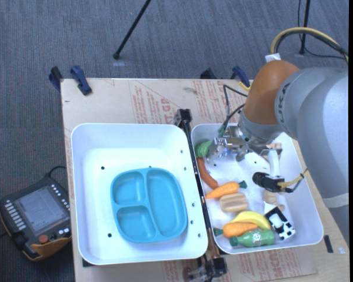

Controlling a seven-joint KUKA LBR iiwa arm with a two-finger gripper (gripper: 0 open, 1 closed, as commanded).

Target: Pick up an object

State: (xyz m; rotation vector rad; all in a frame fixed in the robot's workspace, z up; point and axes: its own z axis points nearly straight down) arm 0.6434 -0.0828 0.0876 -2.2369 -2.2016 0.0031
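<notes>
Gripper (228, 148) is hovering in the right bin (309, 207) (finger state: cannot tell). Nearest object, the carrot (223, 190), is lying just below; should descend centered across it.

Quick count: two white bins on the desk, left bin (88, 157) and right bin (309, 216). One blue divided plate (148, 204) with three compartments sits in the left one. The right bin has two toy carrots, one (223, 189) mid-bin, one (238, 228) nearer, plus one banana (253, 217), one green bottle (253, 238), one tan bread-like piece (233, 202) and one black-and-white block (280, 224).
</notes>
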